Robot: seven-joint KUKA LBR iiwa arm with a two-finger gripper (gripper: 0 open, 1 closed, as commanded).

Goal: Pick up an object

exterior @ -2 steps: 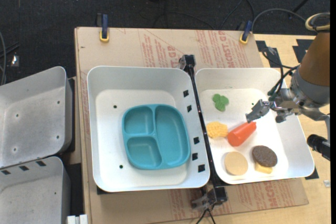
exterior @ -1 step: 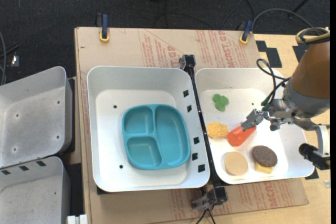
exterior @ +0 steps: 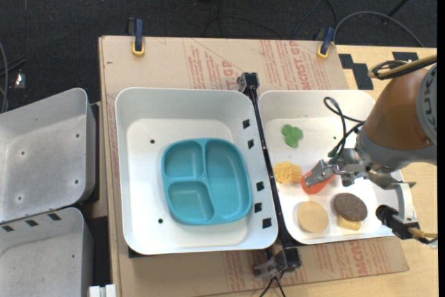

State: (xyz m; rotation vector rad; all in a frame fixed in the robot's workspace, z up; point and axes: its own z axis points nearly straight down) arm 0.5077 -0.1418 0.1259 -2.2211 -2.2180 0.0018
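In the right bin [exterior: 313, 108], my gripper [exterior: 325, 172] hangs low near the middle, right over an orange-red carrot-like piece [exterior: 313, 184] and touching or nearly touching its upper end. A yellow crinkled piece [exterior: 286, 171] lies just left of the gripper. Farther back sits a green broccoli piece [exterior: 292, 135]. A round tan biscuit [exterior: 313, 216] lies toward the front. Beside it, a brown disc [exterior: 350, 206] rests on a yellow base. The arm's orange band [exterior: 407, 115] covers the bin's right side.
The left bin [exterior: 139, 115] holds a teal divided plate [exterior: 206, 181]. A black divider with clips [exterior: 261, 149] runs between the bins. Black cables [exterior: 341, 122] trail from the wrist over the right bin. White bin lids [exterior: 42, 149] lie off the bench to the left.
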